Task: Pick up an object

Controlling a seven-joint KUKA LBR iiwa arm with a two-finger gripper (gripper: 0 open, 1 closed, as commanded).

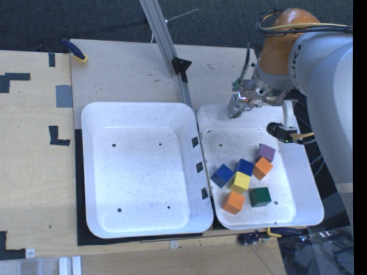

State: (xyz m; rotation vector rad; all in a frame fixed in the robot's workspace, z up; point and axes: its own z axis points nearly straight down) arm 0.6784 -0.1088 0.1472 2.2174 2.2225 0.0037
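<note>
The claw (236, 111) is seen over the far edge of the right bin (304, 211) (open or closed cannot be told), well apart from the blocks (241, 181) lying inside

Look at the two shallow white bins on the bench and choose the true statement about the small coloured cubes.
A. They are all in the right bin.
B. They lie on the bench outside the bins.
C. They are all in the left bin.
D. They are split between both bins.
A: the small coloured cubes are clustered together in the right shallow white bin, toward its near half.
</note>
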